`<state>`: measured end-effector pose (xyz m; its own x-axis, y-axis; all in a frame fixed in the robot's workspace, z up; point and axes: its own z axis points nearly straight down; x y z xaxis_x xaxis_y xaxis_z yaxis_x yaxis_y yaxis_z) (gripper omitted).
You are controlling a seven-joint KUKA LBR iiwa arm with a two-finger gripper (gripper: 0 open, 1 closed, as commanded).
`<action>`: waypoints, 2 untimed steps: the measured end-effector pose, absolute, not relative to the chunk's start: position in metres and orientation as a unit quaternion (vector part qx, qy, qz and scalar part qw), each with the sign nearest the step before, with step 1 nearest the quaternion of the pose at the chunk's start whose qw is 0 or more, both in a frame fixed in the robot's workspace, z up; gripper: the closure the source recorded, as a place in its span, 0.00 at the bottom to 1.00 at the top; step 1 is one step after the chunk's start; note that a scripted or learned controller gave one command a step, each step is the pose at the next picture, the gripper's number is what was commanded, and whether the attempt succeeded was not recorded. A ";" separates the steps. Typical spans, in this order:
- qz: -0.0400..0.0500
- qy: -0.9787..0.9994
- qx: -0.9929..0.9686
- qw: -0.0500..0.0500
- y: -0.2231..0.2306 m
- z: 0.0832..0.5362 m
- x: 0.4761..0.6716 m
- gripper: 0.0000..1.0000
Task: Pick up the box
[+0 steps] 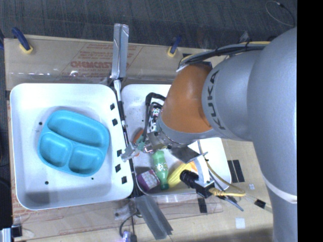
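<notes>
A small box (148, 178) with a purple and white face lies at the lower centre of the frame, in the right-hand bin's near-left corner; it sits tilted, just left of a green bottle.

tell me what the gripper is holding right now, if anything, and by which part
Cannot be told. The gripper is low in the right bin, next to a green bottle, but the arm covers it from above. No box appears between its fingers.
</notes>
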<state>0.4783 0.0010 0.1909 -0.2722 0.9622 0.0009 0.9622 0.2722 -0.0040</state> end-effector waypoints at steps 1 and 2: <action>0.002 -0.799 -0.601 0.002 0.001 0.200 0.479 1.00; 0.000 -0.801 -0.599 0.000 -0.060 0.373 0.489 1.00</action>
